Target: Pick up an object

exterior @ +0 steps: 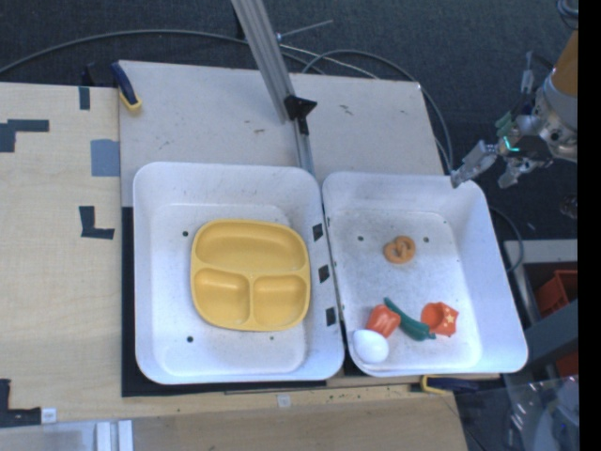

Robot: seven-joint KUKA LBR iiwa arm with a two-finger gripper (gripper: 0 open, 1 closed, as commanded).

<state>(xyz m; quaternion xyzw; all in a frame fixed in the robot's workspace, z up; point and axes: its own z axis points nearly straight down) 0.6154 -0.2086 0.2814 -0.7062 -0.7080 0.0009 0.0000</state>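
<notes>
In the right bin (470,212) lie a small brown pretzel-like piece (400,249), a red pepper with a green stem (384,320), a green curved piece (409,322), a small orange-red block with a star (440,318) and a white egg (370,347) at the front rim. My gripper (491,164) hangs off the bin's far right corner, outside its rim, with its two fingers spread apart and nothing between them. The left bin (150,252) holds a yellow divided plate (251,273).
A slanted aluminium post (266,40) rises behind the bins, with black cables (376,64) trailing over the bench at the back. A blue and yellow clamp (125,86) lies at the far left of the board.
</notes>
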